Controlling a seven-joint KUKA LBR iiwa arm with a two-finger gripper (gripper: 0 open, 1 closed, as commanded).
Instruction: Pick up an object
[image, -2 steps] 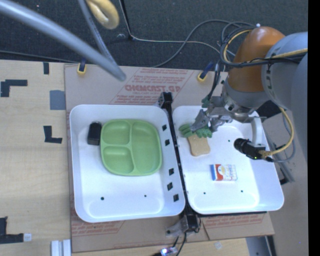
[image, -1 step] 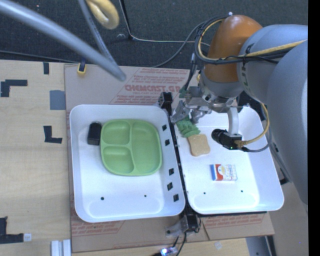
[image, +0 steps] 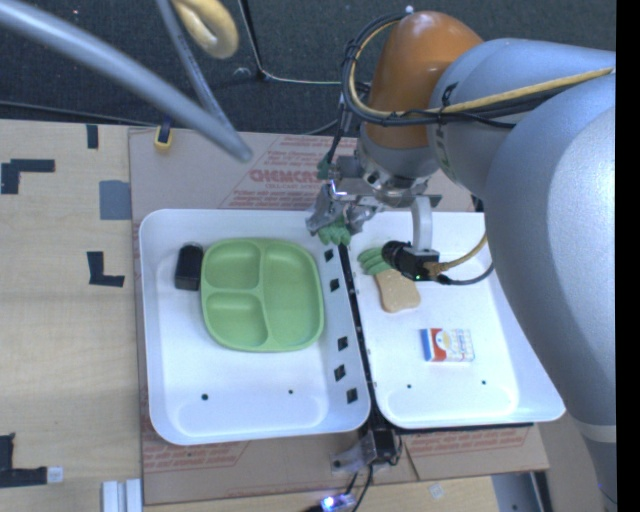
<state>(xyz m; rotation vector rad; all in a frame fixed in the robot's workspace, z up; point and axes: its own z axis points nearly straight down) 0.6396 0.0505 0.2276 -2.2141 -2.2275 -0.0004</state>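
Green scrap (image: 337, 236) hangs at the jaws (image: 335, 222), over the divider; whether they pinch it, I cannot tell. Any grip looks marginal, so it may drop. Just right and nearer lie the tan piece (image: 398, 293) and card (image: 446, 345).

L bin: green 3-compartment plate (image: 262, 295) flat, centre-right; small black block (image: 188, 267) touching its left edge. R bin: tan slab (image: 398, 292) near back-left, green piece (image: 372, 260) just behind it; red/blue/white card (image: 445, 345) flat mid-bin.
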